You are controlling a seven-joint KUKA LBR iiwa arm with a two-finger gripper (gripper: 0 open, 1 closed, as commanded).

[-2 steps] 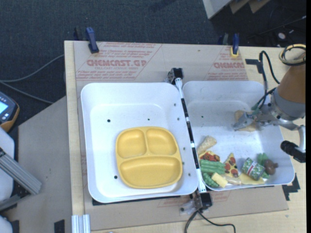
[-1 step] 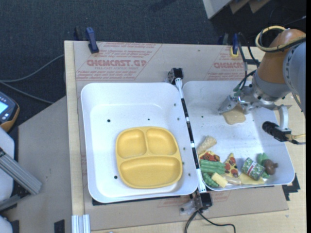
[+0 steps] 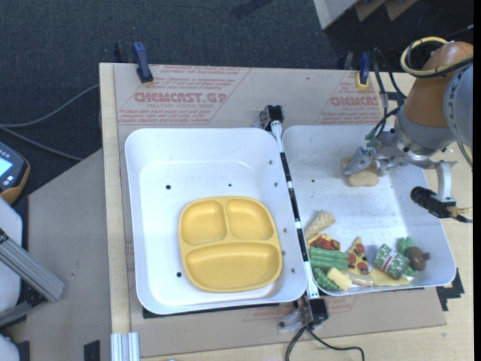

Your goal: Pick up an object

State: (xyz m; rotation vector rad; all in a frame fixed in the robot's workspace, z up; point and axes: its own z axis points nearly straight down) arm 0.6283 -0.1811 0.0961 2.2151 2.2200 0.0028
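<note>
The gripper (image 3: 366, 162), its state impossible to tell, hovers over a tan bread-like piece (image 3: 364, 177) near the right bin's (image 3: 331, 145) far edge, seemingly light, best pinched across its sides.

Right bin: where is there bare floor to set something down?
Bare floor runs across the right bin's middle and upper left, between the gripper over the tan piece and the toy food pile. That pile crowds the near edge. The left bin is bare around the yellow tray.

bright even light, soft shadows – slightly grainy, mild blur
</note>
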